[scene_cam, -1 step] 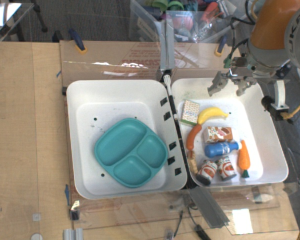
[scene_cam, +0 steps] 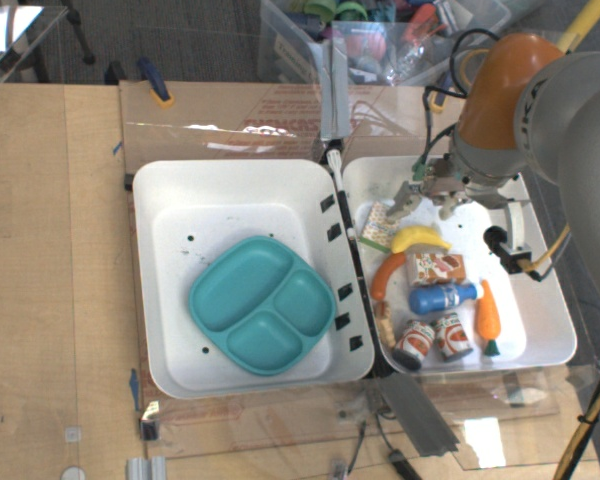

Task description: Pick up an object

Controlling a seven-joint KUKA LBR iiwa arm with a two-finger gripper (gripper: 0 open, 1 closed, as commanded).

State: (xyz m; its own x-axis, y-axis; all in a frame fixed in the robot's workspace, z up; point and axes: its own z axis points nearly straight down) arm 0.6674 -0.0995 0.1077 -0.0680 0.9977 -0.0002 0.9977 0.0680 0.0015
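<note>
Camera view: claw (scene_cam: pixel 432 190) hangs over the right bin's (scene_cam: pixel 550 340) far end, near that bin's back rim and the divider between bins; whether it is open cannot be told, and nothing shows between its tips. Bare white floor lies directly under it. Banana (scene_cam: pixel 420 239) lies just below-left, with cans and a carrot (scene_cam: pixel 489 315) farther toward the near rim.

— Where do we see the arm?

— In the upper right of the frame, its grey body coming in from the right edge, orange band bent over the wrist.

— And the claw (scene_cam: pixel 427 194)?

— Just below-left of the band, pointing down, nothing visible between its fingers.
</note>
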